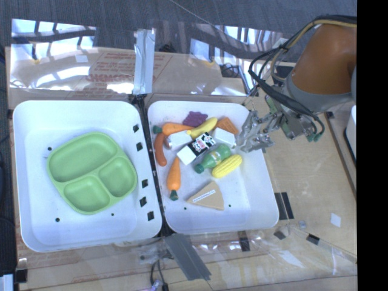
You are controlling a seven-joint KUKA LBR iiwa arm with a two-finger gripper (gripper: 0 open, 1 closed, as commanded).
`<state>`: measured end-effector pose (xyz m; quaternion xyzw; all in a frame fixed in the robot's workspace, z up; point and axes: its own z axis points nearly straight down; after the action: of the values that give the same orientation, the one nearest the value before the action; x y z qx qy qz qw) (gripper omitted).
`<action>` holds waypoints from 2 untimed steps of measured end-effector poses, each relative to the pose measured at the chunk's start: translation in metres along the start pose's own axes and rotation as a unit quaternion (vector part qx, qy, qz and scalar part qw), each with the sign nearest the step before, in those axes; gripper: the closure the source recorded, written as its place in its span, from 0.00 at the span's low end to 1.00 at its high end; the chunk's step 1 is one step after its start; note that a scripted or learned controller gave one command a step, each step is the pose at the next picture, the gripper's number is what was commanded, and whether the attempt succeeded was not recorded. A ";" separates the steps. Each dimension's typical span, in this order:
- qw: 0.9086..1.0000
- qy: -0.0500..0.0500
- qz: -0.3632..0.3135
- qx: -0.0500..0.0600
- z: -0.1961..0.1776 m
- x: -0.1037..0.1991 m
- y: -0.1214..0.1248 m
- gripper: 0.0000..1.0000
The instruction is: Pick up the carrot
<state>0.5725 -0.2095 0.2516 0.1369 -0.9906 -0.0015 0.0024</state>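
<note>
Highest and nearest the lens, the grey arm (321, 59) comes in at the upper right, and its end effector (254, 135) hangs over the right bin's (257, 208) upper right rim; whether it is apart or together I cannot tell, and nothing shows in it. Just left of it lie the corn (227, 166) and green bottle (213, 158). The carrot (174, 176) lies well apart from it, at the lower left of the pile, near the bin's left wall, green tip toward the bottom of the frame. I judge the approach step is in hand. Best to cross above the pile, descend at the carrot's orange middle, and close across its narrow width, clear of the wedge (207, 197) at lower right.
</note>
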 end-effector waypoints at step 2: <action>0.997 -0.003 -0.079 0.003 -0.032 0.039 0.010 1.00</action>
<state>0.5321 -0.2109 0.2834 0.2150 -0.9766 0.0012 -0.0014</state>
